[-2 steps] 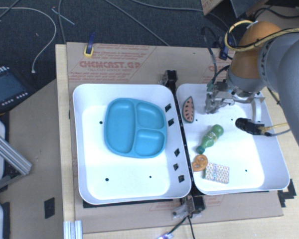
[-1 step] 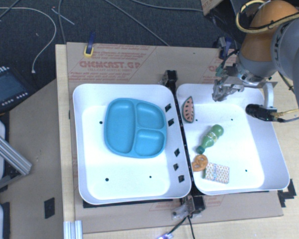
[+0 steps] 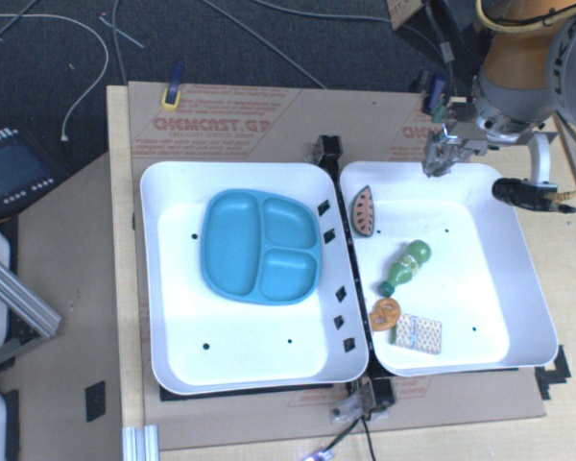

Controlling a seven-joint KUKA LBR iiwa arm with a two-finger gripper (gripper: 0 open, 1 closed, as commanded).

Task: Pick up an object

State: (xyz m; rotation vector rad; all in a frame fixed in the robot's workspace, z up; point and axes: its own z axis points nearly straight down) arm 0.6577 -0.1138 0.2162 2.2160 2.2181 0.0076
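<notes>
Noted a brown worktop point(image 3: 230, 123) carrying two shallow white bins side by side. Found in the left bin point(image 3: 173, 257) a blue divided plate point(image 3: 262, 248), lying flat near the middle and a little toward the far side. Saw, just past the divide, the right bin point(image 3: 518, 257) with four small things gathered along its left half. Spotted a watermelon slice point(image 3: 364, 210) farthest back, close to the left wall. Picked out a green bottle point(image 3: 406, 266) nearer the camera, lying on its side at a slant. Made out a brown pretzel point(image 3: 385, 313) just below the bottle's lower end, and a small patterned packet point(image 3: 419, 333) right beside the pretzel on its right. Found the gripper point(image 3: 440, 157) at the far rim of the right bin, well apart from all four things. Could not tell whether wide or narrow. Traced the grey arm point(image 3: 528, 56) with its orange band back to the upper right.
</notes>
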